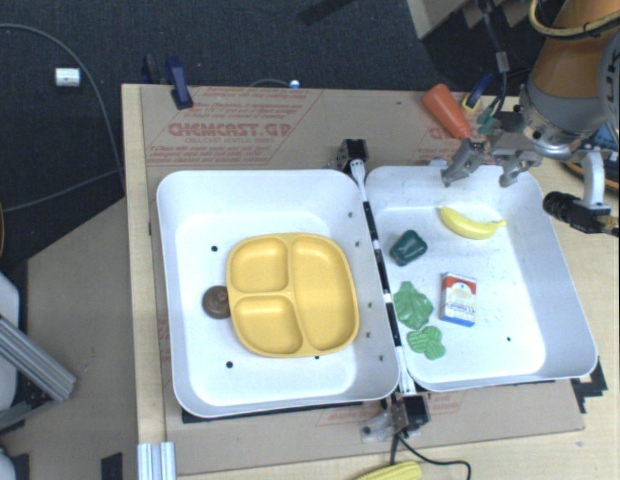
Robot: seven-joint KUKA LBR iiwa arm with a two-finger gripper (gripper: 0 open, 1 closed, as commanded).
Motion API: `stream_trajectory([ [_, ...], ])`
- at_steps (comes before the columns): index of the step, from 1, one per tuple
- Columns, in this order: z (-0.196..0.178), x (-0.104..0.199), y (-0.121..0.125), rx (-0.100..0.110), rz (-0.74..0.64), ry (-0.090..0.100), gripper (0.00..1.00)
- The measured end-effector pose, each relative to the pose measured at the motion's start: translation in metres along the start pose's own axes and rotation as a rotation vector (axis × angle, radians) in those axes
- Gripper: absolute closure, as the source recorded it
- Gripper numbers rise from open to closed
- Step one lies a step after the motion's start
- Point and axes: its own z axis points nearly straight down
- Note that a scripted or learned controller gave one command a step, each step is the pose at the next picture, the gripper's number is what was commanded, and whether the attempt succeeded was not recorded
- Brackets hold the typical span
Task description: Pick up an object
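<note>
Cardboard (230,128) under bins reads "CHEMCAST GP"; end effector (484,170) spread apart above banana (470,224).

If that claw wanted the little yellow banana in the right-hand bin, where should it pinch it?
Probably across the thick middle of the small yellow banana, coming straight down from above. It lies flat on the right white bin with open floor around it, and the curved ends taper, so fingers astride the narrow width look safest.

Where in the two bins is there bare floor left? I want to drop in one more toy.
Left bin: the yellow divided plate takes the middle, with a brown disc at its left edge; bare strips run along the far and near walls. Right bin: the right half is bare, beyond the banana and small carton. It is crowded beside the divider: dark green pepper, green leafy pieces.
</note>
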Motion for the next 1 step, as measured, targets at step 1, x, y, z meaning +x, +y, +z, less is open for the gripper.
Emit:
stream_trajectory([
  [1,0.1152,-0.0304,-0.0069,0.001,0.001,0.000,0.00],
])
